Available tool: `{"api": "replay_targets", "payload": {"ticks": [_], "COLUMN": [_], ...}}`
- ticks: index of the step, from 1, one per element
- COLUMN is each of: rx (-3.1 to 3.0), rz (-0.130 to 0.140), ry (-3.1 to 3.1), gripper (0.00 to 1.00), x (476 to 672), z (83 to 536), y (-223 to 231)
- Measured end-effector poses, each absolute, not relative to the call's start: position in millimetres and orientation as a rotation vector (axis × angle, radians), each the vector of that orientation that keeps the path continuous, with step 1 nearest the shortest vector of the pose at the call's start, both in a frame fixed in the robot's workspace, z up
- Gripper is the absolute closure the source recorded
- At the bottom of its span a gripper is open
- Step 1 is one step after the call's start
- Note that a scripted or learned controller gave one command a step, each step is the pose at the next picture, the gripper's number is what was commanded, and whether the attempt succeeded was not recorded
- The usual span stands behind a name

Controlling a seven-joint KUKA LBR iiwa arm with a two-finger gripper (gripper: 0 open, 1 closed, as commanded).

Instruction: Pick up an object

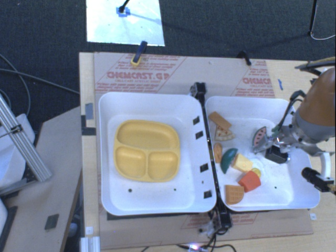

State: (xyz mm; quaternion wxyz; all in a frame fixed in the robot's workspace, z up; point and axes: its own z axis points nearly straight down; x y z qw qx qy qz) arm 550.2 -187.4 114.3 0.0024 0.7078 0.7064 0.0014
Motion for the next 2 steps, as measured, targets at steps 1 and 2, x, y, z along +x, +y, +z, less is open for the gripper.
{"api": "replay_targets", "payload": {"ticks": [1, 2], "rx": [2.211, 2.206], "rz": [0.006, 0.008], "ry": [2.212, 2.221], "gripper": [1.0, 1.0], "x": [553.3, 633.6], "z": [126.3, 105.4], "y": [-187.3, -198.0]}}
